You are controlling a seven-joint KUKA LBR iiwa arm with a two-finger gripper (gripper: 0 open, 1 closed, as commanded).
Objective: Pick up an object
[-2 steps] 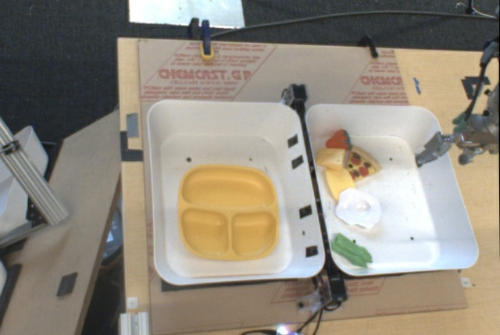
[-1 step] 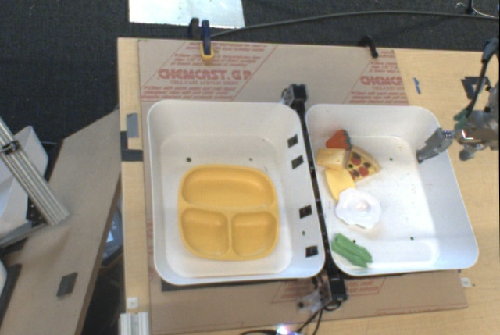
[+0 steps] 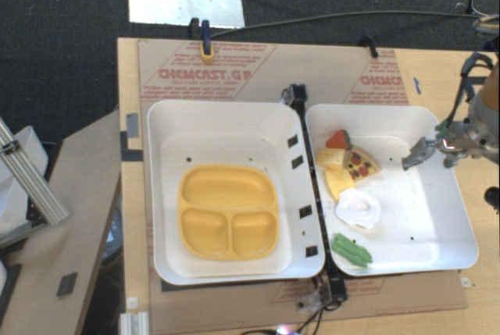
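Observation:
The right bin (image 3: pixel 422 247) holds several toy foods along its left side: a red piece (image 3: pixel 337 140), a pizza slice (image 3: pixel 360 163), a yellow cheese wedge (image 3: pixel 337 183), a white fried egg (image 3: pixel 358 208) and a green pea pod (image 3: pixel 351 250). My gripper (image 3: pixel 416 155) hangs over the right part of this bin, right of the pizza slice and apart from it. Nothing lies between its fingers that I can make out.
The left bin (image 3: pixel 168 169) holds a yellow divided plate (image 3: pixel 228 211). A black divider with clips (image 3: pixel 308 185) runs between the bins. Cardboard (image 3: pixel 258 68) lies under both bins, with a clamp (image 3: pixel 205 37) at its back edge.

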